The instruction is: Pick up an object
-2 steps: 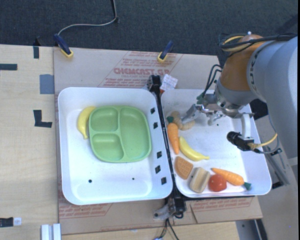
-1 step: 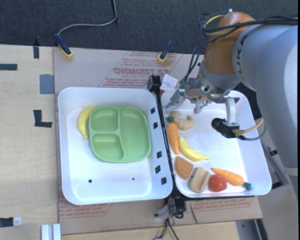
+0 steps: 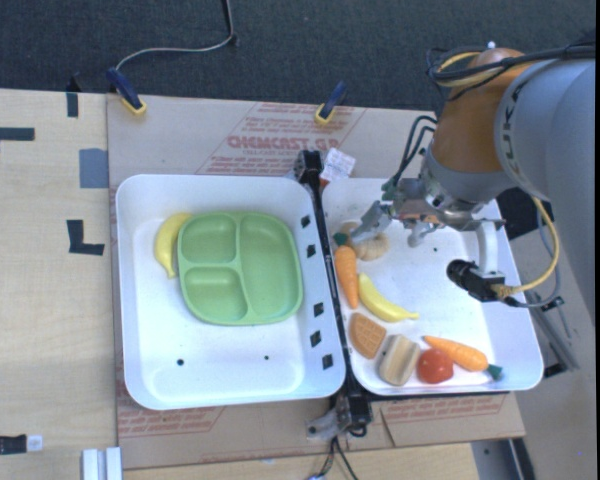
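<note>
My gripper (image 3: 395, 226) hovers over the far left part of the right bin (image 3: 510, 308), open, with nothing between its fingers. Its left finger (image 3: 370, 218) is just above a small beige food piece (image 3: 368, 246) by the bin's left wall. Below that piece lie an orange carrot (image 3: 347, 274), a yellow banana (image 3: 385, 303), a tan cracker-like piece (image 3: 365, 335), a bread roll (image 3: 397, 359), a red tomato (image 3: 435, 367) and a second carrot (image 3: 460, 352).
The left bin (image 3: 140, 358) holds a green divided plate (image 3: 240, 266) with a yellow banana (image 3: 166, 244) tucked at its left edge. A black divider with clips (image 3: 318, 268) runs between the bins. The arm's grey body and cables (image 3: 500, 268) hang over the right bin's far right side.
</note>
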Action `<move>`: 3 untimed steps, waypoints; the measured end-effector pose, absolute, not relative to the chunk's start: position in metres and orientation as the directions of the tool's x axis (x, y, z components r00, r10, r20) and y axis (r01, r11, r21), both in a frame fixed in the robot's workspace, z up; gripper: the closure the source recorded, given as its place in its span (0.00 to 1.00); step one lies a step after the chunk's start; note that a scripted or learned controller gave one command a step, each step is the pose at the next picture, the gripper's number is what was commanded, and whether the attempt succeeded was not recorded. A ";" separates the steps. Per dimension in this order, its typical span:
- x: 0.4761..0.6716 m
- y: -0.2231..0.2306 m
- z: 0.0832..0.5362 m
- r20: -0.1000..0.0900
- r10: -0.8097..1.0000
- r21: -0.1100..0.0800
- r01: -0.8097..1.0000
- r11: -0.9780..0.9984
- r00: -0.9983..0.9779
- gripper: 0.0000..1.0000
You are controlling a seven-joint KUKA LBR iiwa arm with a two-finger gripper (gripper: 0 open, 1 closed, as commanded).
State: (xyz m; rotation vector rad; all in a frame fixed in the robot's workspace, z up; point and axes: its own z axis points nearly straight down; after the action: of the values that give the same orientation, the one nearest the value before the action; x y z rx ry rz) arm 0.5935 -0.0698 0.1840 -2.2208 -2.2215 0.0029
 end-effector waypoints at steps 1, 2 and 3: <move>0.617 -0.138 0.180 -0.002 1.000 -0.001 1.000 0.000 0.000 0.00; 0.626 -0.065 0.184 0.001 1.000 -0.001 1.000 0.002 -0.002 0.00; 0.660 -0.097 0.086 -0.002 1.000 0.003 1.000 0.001 -0.001 0.00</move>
State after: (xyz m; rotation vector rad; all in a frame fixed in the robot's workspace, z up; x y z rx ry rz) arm 0.6599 -0.0967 0.0857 -2.2225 -2.2249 -0.0006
